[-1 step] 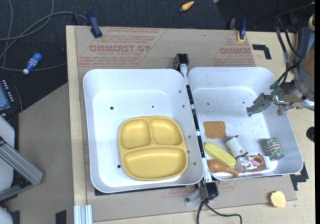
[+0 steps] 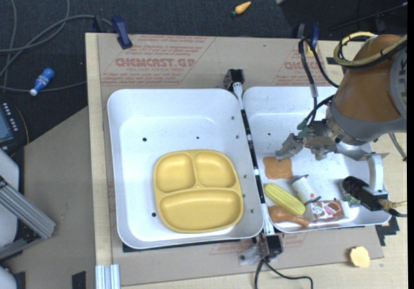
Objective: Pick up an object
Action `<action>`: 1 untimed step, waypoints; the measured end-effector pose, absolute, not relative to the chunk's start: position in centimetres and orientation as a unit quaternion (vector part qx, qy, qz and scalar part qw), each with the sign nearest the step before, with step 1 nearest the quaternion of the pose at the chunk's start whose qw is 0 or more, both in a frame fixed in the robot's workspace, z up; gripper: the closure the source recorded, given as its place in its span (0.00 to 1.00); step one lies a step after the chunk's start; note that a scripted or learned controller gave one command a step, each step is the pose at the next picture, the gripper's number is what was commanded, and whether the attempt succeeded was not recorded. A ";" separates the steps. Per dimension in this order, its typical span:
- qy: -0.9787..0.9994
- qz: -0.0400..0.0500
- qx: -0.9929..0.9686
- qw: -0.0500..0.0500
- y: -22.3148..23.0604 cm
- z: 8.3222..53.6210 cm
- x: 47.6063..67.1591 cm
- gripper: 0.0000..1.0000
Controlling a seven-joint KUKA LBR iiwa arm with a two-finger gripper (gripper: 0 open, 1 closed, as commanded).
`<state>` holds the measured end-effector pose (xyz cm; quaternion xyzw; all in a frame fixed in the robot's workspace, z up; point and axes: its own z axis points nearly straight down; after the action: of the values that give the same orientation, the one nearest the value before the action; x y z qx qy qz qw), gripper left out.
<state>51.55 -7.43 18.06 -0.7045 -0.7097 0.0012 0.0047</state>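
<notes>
The right bin (image 2: 272,110) holds a brown toast slice (image 2: 278,169), a yellow corn cob (image 2: 284,198), a small white cylinder (image 2: 302,187), an orange piece (image 2: 284,216) and a red-brown packet (image 2: 327,210), all clustered at its near side. My gripper (image 2: 304,150) hangs over the middle of this bin, just behind the toast and the white cylinder. It is open, the fingers spread apart with nothing between them. The grey arm with its orange band covers the bin's right part.
A yellow divided plate (image 2: 196,189) lies in the left bin (image 2: 139,113). The ridge where the two bins meet (image 2: 249,145) runs just left of the toast. A small yellow lump (image 2: 359,256) sits on the bench in front of the right bin.
</notes>
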 end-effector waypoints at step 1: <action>-0.706 0.003 -0.708 0.003 -10.2 8.6 54.1 0.00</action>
<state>54.10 -10.24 8.57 -0.7078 -0.7064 0.0026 0.0034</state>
